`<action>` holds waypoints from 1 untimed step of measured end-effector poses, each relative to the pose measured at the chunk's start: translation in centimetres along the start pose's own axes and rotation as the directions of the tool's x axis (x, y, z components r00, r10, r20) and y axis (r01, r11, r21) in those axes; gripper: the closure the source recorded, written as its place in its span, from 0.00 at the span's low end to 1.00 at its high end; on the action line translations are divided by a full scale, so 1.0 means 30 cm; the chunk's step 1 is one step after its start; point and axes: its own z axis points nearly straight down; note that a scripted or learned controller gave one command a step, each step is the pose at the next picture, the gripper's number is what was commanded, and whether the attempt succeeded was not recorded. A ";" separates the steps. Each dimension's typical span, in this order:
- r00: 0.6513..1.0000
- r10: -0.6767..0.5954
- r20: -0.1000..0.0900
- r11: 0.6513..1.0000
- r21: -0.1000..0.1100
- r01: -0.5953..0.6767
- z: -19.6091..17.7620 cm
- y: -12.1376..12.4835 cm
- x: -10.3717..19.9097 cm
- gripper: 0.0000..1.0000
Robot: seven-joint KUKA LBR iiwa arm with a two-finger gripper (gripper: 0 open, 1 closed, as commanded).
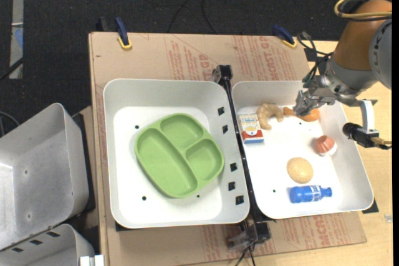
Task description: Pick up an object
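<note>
Fingers of the gripper (307, 104) low over the right bin (349, 196), cardboard-topped bench (181, 53).

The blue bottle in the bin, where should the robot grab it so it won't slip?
Probably across the middle of the blue bottle, coming straight down from above. It lies on its side near the front of the right bin, its long body running left to right with the cap end to the right. The jaws would best close across its narrow width. Nothing touches it; the tan ball sits just behind.

The arm (365, 53) is grey with a big orange band; thin black cables run at its 9 o'clock side
</note>
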 end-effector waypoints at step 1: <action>1.000 0.000 0.001 1.000 -0.002 0.000 -0.186 -0.020 -0.023 1.00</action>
